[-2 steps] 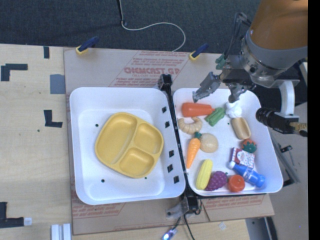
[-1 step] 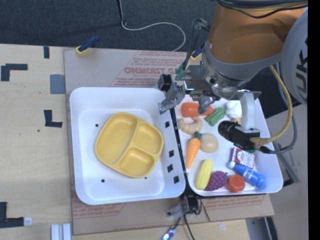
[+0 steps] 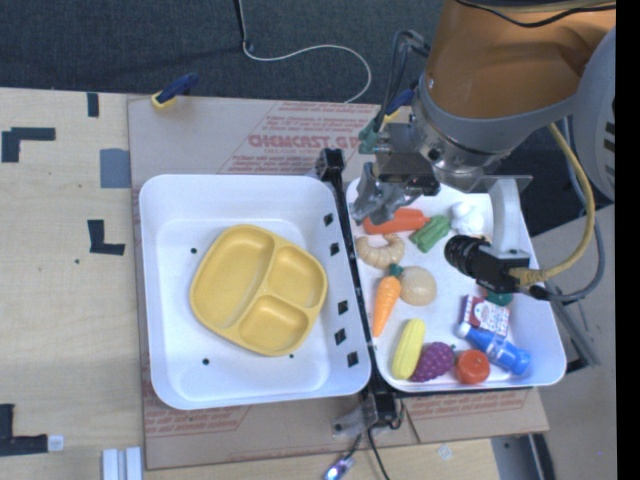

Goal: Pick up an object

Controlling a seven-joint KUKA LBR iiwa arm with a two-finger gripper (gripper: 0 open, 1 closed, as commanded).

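Gripper [image 3: 378, 200] at the upper left of the right bin [image 3: 548, 330], just above the orange-red toy [image 3: 396, 221] — its aperture cannot be told. Around it lie a green piece [image 3: 431, 232], a carrot [image 3: 384, 304], corn [image 3: 407, 348], and grapes [image 3: 433, 360] — the left bin [image 3: 160, 268] holds a yellow divided plate [image 3: 259, 288].

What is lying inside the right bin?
Toy food fills the right bin: carrot, corn, grapes, tomato, a blue bottle. The tool and arm cover whatever lies at its far end.
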